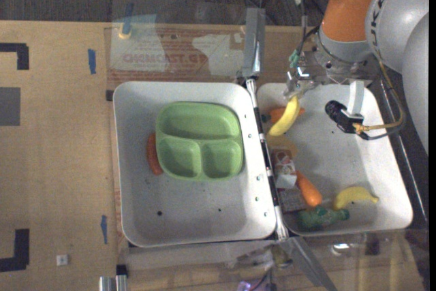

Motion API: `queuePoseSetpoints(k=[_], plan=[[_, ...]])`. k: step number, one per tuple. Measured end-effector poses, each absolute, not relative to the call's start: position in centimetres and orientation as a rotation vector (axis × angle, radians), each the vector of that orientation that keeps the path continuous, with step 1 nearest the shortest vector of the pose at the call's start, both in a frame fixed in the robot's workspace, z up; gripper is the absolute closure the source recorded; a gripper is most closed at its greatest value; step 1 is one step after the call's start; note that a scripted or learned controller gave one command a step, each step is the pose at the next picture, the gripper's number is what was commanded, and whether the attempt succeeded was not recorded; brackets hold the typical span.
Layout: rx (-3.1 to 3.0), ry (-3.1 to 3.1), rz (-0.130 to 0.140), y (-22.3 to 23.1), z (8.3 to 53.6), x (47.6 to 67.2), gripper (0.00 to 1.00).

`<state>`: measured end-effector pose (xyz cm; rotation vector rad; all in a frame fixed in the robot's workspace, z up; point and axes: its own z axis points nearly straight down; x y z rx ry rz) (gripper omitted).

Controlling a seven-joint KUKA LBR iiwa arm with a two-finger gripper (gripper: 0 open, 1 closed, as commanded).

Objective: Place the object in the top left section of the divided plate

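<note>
Claw (294, 93) pinching banana (285, 117), cardboard lettering unreadable

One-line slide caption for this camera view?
Gripper holds a banana above the right bin; green divided plate waits in the left bin.

Even, fairly bright overhead light falls on the two shallow white plastic bins (204, 215), which read pale grey-white without blown-out patches. Soft, short shadows sit under the green divided plastic plate (199, 140) and along the bins' inner walls. A clear plastic sheet (184, 44) at the bench's far edge carries milky glare. The dark floor beyond is dim. The whole frame is slightly soft and grainy, with small items in the right bin blurred.
</note>
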<state>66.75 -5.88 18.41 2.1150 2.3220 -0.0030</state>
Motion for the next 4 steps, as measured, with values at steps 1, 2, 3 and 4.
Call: queuePoseSetpoints(k=[1, 2, 3, 4], plan=[[1.962, 2.454, 0.000, 0.9, 23.3, 64.1, 1.00], [1.904, 2.496, 0.002, 5.9, 24.2, 64.0, 1.00], [1.846, 2.539, 0.001, 5.5, 28.4, 66.7, 1.00], [1.713, 2.630, 0.000, 4.4, 30.0, 65.7, 1.00]])
